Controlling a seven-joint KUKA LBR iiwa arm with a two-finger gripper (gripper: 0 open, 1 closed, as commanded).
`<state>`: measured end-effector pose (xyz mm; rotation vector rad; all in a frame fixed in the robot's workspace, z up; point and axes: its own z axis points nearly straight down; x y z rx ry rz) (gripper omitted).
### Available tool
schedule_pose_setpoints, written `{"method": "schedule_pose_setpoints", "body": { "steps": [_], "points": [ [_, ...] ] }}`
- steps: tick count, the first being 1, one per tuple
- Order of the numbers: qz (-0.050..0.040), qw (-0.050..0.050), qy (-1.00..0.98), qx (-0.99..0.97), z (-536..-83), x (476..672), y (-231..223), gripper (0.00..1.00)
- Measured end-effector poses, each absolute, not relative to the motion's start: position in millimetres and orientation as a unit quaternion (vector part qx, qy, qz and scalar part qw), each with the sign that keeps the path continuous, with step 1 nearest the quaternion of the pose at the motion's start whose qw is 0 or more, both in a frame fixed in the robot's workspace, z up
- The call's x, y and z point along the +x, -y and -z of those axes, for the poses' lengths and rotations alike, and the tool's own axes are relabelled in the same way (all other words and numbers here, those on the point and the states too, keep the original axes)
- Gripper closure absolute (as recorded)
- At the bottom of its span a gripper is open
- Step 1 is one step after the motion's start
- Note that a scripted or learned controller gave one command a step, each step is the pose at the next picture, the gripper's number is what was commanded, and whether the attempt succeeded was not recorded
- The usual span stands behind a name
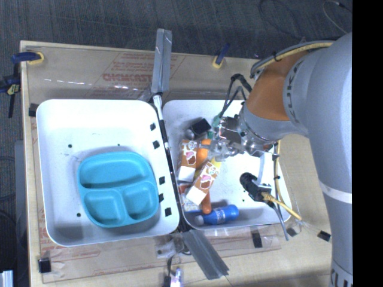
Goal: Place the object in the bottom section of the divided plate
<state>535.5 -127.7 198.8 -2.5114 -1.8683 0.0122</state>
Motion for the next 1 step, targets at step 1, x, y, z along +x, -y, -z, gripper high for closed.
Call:
{"method": "schedule_pose_setpoints", "body": {
  "steps": [1],
  "points": [
    [0.0111, -0.011, 0.563, -0.826, -138.1, 505.1, 122.6, 1.00]
  ]
}}
